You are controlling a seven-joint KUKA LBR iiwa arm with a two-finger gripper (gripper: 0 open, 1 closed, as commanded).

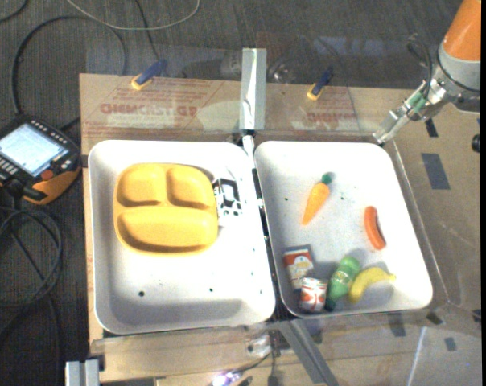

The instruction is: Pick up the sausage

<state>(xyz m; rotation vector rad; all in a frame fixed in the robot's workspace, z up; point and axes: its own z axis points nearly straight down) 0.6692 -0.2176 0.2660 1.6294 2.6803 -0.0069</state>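
The sausage (pixel 375 227) lies in the right bin (pixel 404 183), close to its right wall and about midway between the far and near edges, its length running roughly far to near. It rests on the bin floor with nothing touching it. The gripper (pixel 385 134) hangs at the far right corner of that bin, over the rim, at the end of a thin tool that slants down and left from the grey and orange arm (pixel 464 43). It is well apart from the sausage, which lies nearer the camera and a little to the left of the fingertips. The gripper is too small in the picture to tell how it is set.

To the left of the sausage lies a carrot (pixel 316 199). At the near edge stand a banana (pixel 370 282), a green bottle (pixel 342 279), a small carton (pixel 298 263) and a can (pixel 311 294). The left bin (pixel 106 296) holds a yellow divided tray (pixel 166 207).
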